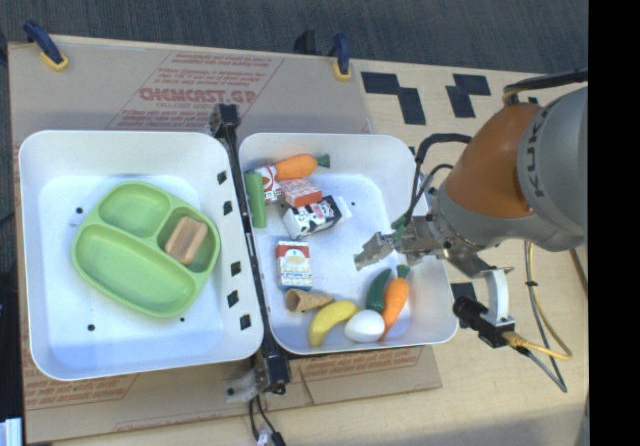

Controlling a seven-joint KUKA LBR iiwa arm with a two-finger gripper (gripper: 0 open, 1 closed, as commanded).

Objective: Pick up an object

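Single arm reached in from the desk's right edge. Its gripper (378, 249) hung over the right-hand shallow white bin (395, 149), inside that bin's right wall, about halfway down it. Fingers (368, 252) pointed toward the bin's middle; they looked slightly parted, with nothing visible between them. No grasp evident.

Nearest candidate: small orange plastic carrot with green top (396, 300), lying just below the fingers, toward the bin's near right corner. Its long axis ran roughly near-to-far, green top at the far end, closest to the fingers. A dark green plastic vegetable (378, 289) lay against the carrot's left side. White plastic egg (364, 326) and yellow plastic banana (331, 321) sat along the near wall, left of the carrot's tip.

Further off, toward the bin's centre: small red-and-white carton (293, 265) and black-and-white carton (314, 215), both well left of the fingers.

Judgement: the carrot lay closest, so a short drop toward the near wall would meet it; crowding by the green piece could spoil the closure.
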